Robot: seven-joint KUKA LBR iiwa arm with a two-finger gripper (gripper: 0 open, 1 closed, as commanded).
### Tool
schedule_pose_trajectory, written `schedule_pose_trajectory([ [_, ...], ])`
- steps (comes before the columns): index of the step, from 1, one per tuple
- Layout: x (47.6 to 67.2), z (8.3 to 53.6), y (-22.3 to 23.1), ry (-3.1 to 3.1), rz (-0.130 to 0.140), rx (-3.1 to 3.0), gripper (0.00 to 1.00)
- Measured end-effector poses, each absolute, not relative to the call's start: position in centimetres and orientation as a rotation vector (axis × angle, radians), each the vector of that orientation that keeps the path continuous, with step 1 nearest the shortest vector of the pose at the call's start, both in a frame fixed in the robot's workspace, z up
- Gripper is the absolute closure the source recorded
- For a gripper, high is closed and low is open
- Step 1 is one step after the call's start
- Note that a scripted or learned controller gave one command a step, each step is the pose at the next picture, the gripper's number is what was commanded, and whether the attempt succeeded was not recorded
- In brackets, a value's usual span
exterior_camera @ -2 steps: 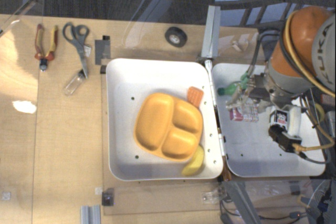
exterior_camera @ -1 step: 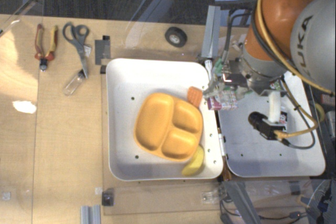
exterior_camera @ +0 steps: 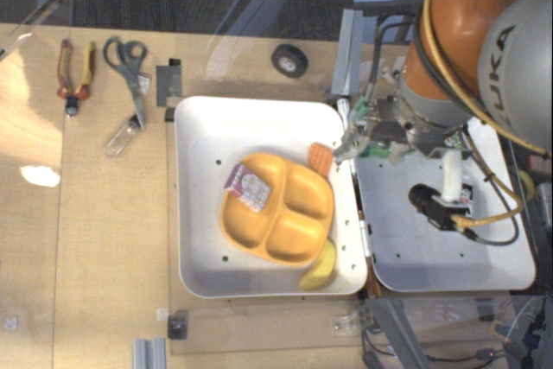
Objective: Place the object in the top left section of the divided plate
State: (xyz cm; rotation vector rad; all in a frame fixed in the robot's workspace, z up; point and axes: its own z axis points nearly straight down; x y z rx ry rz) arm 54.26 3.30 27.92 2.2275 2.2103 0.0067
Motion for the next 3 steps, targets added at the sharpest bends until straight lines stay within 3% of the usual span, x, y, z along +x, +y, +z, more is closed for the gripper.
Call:
schedule_pose_trajectory([
  [1, 54.4, 29.0, 3.4, 2.217, 0.011, 2.216, 1.0],
  [2, 61.5, 18.4, -1.3, 2.317, 0.001, 2.119, 1.0],
  [3, 66.2, 18.6, -1.6, 2.376, 0.004, 2.048, 1.0],
])
